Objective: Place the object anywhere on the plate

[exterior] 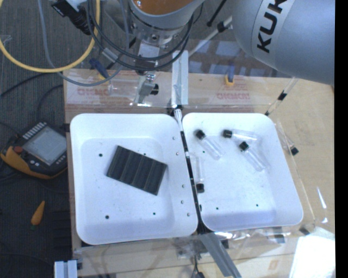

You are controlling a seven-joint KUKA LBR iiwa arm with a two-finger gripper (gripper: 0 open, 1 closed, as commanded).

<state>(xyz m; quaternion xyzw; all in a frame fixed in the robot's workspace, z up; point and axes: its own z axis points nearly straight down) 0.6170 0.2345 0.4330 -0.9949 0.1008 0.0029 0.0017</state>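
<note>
The grey arm (288, 32) is reaching in from the right along the far side of the scene, its thick upper link crossing the top right corner with black lettering showing on it. The orange band (160, 6) is sitting at the top centre, just above the wrist. Below it, the gripper (147, 87) is hanging down past the far edge, cables looping around it. Its fingers are too small and cluttered to read.

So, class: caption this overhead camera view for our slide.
Dark ribbed plate in left bin; capped clear vials in right bin; gripper above.
</note>
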